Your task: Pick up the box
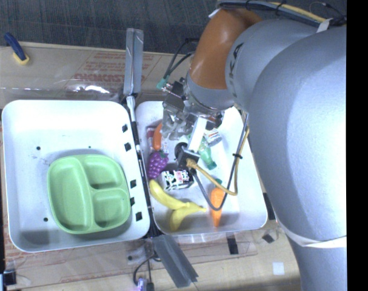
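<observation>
A small black-and-white patterned box (176,179) lies in the right bin (250,214), between the purple grapes (157,164) and a yellow banana (171,206). A second small white carton with green print (209,139) lies further back, partly under the wrist. My gripper (176,132) reaches down into the back of the right bin, above and behind the patterned box, close to the white carton. Nothing can be seen held in it. The arm hides much of the bin's back right.
An orange carrot (216,206) lies at the bin's front right, another orange piece (157,138) near the divider, and a teal item (207,160) by the gripper. A green divided plate (90,193) sits in the left bin (26,120).
</observation>
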Tool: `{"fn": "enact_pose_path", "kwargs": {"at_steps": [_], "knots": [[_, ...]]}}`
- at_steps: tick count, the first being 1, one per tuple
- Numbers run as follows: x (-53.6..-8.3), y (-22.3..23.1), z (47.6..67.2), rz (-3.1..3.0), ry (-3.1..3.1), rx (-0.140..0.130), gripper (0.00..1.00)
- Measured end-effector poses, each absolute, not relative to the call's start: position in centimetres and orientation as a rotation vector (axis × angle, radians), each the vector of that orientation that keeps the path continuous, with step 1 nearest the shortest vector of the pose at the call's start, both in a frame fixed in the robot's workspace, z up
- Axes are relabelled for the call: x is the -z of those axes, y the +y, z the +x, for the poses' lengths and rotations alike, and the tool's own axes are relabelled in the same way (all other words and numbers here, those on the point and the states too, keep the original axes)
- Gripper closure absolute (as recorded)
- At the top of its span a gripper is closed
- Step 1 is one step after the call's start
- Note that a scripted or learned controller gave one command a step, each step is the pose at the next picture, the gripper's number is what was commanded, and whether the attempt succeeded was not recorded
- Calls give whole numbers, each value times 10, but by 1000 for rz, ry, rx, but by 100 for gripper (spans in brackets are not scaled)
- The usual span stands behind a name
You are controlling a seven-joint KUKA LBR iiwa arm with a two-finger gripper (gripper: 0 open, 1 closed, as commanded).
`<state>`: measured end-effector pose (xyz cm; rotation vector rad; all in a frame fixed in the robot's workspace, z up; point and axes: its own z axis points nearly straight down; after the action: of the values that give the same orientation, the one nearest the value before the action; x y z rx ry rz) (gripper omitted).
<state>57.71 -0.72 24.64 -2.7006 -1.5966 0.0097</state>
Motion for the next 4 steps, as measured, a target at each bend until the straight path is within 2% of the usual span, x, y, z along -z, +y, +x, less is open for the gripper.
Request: {"fn": "enact_pose_path", "kwargs": {"at_steps": [1,2,3,4], "knots": [[-235,84,593,-2713,-1579,-6,100],[-346,137,656,-2842,-1336,-2,100],[-442,142,642,-2986,-975,2,100],[-442,142,642,-2987,-974,1,0]]}}
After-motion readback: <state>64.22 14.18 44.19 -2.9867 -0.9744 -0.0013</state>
